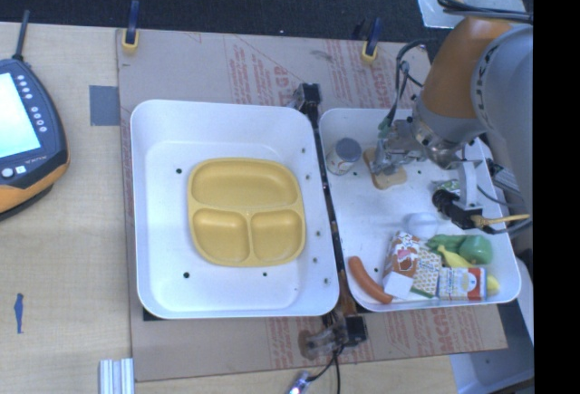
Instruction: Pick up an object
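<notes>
One small tan block (388, 177) lies near the right bin's (362, 125) far edge, beside a grey cup (346, 151). The gripper (391, 157) hangs directly over it, seemingly lined up for a grab; its spread is hidden from view. Packets (426, 270) crowd the near corner.

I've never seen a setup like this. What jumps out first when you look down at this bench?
The yellow divided plate stands out most, lying alone in the middle of the left white bin. Next comes the big grey arm with its orange band, reaching in from the right with its claw low over a small tan block in the right white bin. Along that bin's near edge sits a colourful cluster: an orange sausage, small printed cartons and green toy vegetables.
</notes>
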Robot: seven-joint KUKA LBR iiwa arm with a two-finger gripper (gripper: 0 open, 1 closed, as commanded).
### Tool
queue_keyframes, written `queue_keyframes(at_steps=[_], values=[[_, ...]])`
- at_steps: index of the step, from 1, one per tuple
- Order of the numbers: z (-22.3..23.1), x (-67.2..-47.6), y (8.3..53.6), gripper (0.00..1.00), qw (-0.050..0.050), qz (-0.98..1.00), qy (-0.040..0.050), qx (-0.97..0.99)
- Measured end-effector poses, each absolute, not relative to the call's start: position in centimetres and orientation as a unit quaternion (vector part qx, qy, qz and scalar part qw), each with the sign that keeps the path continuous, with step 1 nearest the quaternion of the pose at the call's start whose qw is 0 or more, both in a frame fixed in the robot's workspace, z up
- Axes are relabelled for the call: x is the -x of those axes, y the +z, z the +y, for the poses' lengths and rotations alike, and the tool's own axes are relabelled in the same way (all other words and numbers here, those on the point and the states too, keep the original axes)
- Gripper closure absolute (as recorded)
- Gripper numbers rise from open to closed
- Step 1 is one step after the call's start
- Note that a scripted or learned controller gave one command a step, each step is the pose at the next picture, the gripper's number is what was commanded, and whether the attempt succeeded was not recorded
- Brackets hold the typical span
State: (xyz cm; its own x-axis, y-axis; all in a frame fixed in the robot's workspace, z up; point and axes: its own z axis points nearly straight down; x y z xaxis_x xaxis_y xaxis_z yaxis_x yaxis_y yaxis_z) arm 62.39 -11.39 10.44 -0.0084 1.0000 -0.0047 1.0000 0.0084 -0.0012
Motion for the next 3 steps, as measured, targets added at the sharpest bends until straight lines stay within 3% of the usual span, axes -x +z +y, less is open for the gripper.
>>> queue_keyframes(at_steps=[1,2,3], values=[[-13.5,-55.2,9.1,1.0,-0.002,0.709,-0.0022,-0.705],[-13.5,-55.2,9.1,0.0,-0.001,0.709,-0.0018,-0.705],[-9.4,-61.0,9.2,0.0,-0.001,0.71,-0.0022,-0.704]])
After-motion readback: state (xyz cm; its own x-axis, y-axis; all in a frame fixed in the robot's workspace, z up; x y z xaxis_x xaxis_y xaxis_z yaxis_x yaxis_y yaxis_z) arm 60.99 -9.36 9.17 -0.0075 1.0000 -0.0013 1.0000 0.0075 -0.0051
